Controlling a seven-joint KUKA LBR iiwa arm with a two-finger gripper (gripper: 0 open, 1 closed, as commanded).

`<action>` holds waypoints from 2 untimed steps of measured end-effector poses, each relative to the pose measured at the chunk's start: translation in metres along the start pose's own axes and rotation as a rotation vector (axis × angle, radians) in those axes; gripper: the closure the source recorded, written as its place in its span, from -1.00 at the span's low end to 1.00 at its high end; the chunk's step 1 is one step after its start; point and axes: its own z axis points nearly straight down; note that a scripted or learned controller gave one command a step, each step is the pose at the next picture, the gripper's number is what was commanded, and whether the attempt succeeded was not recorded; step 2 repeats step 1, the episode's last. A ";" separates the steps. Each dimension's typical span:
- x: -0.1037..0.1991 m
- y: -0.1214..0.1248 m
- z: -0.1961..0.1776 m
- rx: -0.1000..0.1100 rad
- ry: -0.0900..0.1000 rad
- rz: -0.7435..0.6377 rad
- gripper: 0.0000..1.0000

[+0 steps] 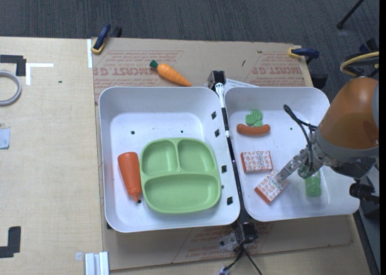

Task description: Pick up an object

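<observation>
The right bin (283,207) holds a red sausage (253,128) with a green piece (254,116) behind it, a red-and-white box (256,161), a second small box (269,187) lying at a slant, and a green object (313,185). My gripper (300,169) is low in this bin, between the slanted box and the green object, close to both. The arm's orange band (356,114) hides part of the bin's right side. I cannot tell whether anything is gripped.
The left bin (114,111) holds a green divided plate (181,175) and an orange cylinder (129,174). A toy carrot (170,73) lies on the cardboard behind the bins. Clamps sit at the bench's back corners.
</observation>
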 end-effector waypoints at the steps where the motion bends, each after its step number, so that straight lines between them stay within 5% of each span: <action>1: 0.068 0.026 -0.109 0.004 0.000 0.058 1.00; 2: 0.068 0.026 -0.109 0.004 0.000 0.058 1.00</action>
